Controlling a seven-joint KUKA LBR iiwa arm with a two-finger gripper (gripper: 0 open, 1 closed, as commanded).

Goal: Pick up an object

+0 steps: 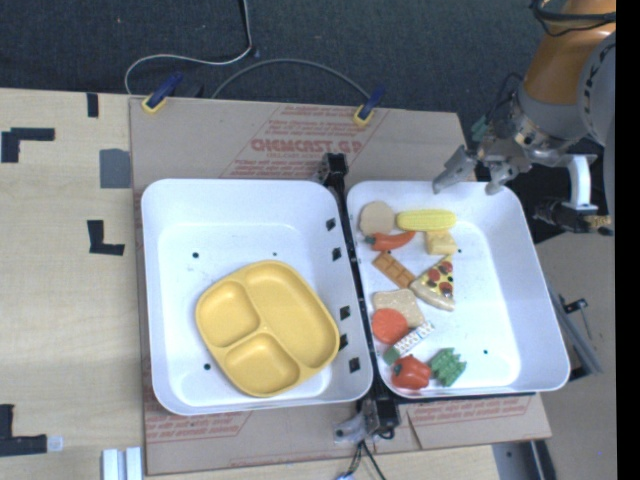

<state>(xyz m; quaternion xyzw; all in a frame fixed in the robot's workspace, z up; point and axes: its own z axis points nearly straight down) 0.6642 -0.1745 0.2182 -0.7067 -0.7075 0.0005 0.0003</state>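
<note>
The claw [468, 175] hangs open and holds nothing, just above the far edge of the right bin [530, 298]. The toy corn [426, 220] lies inside that bin, near the claw.

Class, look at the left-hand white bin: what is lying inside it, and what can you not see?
Inside the left bin lies one yellow divided tray with three compartments, nothing in them. Small dark marks dot the bin's bare floor. The floor beneath the tray is covered, so it cannot be checked.

Even overhead lighting, slightly soft focus.
White bins [500, 368] bright without glare; shadows faint; dark floor at top grainy.
</note>
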